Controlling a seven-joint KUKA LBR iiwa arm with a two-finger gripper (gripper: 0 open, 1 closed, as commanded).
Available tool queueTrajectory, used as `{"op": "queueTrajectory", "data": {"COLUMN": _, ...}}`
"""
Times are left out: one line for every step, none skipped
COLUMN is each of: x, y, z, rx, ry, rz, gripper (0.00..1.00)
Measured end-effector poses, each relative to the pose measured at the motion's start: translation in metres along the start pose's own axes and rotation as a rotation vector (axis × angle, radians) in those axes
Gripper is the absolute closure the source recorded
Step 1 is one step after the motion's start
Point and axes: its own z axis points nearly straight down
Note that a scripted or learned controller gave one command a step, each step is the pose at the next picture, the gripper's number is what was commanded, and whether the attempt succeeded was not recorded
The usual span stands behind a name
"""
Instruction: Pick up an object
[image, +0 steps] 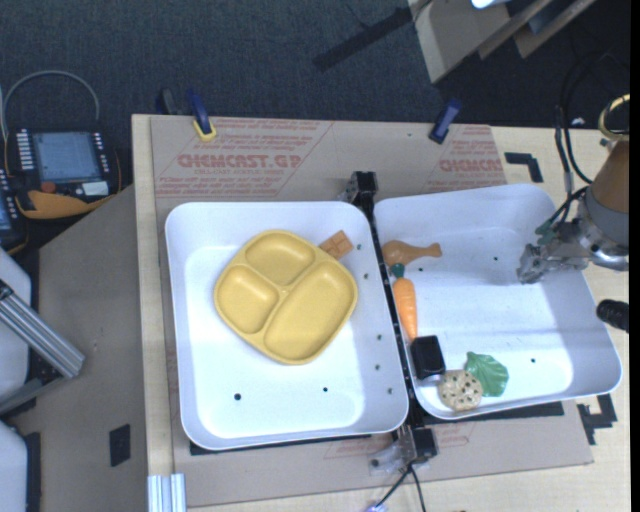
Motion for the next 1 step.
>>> {"op": "queueTrajectory", "data": {"x": -0.0009, "y": -0.0003, "z": -0.0428, "rx": -0.006, "ry": -0.005, "rz": 0.001, "gripper": 1.00}}
